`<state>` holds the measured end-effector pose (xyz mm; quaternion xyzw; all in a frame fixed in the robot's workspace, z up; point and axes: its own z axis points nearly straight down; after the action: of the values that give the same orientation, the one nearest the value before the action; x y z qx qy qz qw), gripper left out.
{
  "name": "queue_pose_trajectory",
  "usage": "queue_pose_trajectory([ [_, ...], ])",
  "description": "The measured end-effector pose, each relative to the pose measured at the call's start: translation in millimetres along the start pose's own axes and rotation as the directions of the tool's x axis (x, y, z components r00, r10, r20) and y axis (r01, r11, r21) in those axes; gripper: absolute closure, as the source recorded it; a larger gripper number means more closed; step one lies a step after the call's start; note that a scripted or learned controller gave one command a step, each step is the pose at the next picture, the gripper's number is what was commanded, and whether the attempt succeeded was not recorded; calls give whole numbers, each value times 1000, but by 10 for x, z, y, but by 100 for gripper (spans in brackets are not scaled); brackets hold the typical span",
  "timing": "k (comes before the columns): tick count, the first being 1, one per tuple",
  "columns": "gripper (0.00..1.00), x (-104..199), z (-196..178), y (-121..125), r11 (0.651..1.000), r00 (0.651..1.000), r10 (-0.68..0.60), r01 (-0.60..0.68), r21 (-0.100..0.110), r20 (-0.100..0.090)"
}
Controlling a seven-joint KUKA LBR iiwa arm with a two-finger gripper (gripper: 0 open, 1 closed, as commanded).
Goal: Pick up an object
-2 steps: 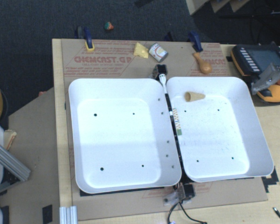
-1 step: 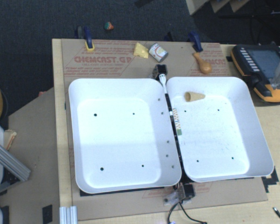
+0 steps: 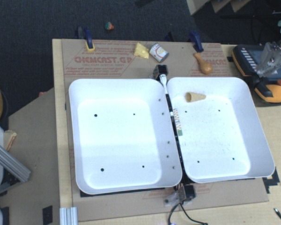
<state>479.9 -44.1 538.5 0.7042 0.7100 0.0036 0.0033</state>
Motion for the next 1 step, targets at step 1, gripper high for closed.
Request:
queue_pose_trajectory([
  [1, 100, -38, -80, 4, 1000, 1000, 7, -7, 2, 2],
])
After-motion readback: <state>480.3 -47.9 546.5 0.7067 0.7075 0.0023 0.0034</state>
